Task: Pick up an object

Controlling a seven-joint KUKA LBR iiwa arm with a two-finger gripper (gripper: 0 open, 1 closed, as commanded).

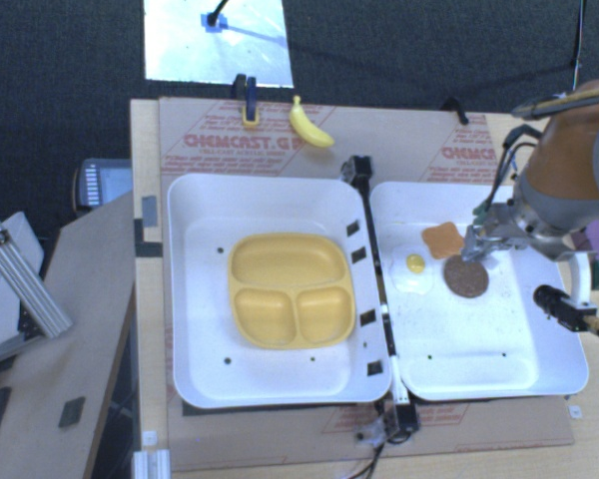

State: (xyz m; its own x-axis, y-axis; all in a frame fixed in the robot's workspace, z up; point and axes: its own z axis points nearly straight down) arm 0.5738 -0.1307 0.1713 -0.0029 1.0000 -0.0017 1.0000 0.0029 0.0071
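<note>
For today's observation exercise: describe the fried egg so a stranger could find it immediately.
Start at the right bin, then look near its left wall. The fried egg lies flat, white with a yellow yolk, unlike the orange slice and brown patty beside it.

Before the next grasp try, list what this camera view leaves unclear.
1. Gripper: its fingertips blur into the brown disc below, so open or shut cannot be told, nor whether it touches the disc.
2. Orange flat piece: its right edge is hidden by the gripper.
3. Fried egg toy: its white merges with the right bin, outline too faint.
</note>
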